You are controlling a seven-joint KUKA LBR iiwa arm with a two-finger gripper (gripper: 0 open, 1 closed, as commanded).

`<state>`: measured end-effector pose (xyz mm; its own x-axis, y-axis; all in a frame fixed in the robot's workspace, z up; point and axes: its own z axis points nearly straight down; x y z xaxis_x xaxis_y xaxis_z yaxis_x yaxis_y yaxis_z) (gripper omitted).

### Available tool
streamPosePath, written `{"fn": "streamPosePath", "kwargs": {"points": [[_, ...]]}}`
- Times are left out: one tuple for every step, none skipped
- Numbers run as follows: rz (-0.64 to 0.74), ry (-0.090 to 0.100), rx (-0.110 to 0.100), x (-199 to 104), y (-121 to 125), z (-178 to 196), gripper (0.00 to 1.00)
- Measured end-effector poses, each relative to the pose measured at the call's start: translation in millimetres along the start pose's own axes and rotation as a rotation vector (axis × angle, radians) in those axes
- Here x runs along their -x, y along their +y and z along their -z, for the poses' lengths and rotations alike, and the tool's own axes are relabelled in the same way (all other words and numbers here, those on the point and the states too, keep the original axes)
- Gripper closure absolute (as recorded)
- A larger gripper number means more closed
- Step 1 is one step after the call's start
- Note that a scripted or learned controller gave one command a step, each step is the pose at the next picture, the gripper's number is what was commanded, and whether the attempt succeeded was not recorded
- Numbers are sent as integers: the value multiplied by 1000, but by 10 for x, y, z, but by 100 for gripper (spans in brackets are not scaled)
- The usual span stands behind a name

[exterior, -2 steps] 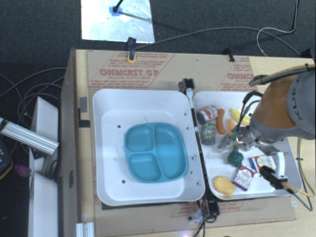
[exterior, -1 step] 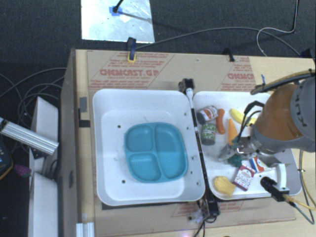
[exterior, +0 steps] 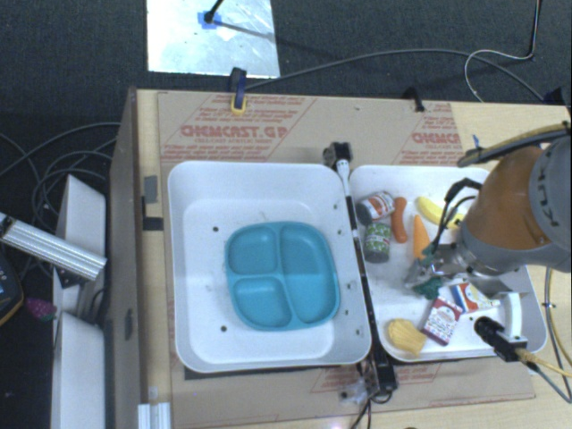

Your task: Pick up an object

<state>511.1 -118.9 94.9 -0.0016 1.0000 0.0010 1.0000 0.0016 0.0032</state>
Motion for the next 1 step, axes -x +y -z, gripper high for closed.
{"fn": "streamPosePath", "kwargs": {"points": [[3, 1, 0, -1150, 359, 897, 100]]}}
